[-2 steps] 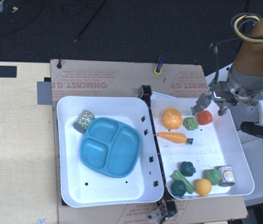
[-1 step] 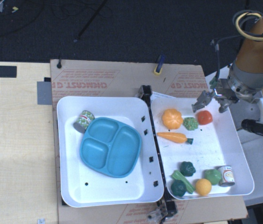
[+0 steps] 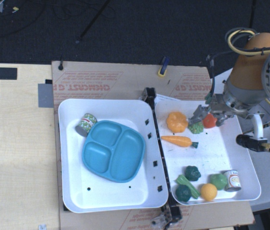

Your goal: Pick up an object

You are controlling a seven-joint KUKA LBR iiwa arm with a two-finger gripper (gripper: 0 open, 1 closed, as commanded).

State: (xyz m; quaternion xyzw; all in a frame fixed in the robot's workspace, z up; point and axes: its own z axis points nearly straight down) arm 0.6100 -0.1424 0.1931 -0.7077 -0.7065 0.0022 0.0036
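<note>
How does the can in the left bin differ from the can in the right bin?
The left can has a green-toned label and lies against the blue plate at the bin's far left. The right can has a red-and-white label and sits by the green fruit at the near right. Both are small.

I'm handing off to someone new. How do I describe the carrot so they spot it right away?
Look in the right bin, upper half, near the divider. The carrot lies flat just below the round orange fruit. It is the only long, tapered orange piece, with a dark green stub at its right end.

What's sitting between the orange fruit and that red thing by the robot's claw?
A small green broccoli-like piece lies between the orange fruit and the red piece, seen from above.
</note>
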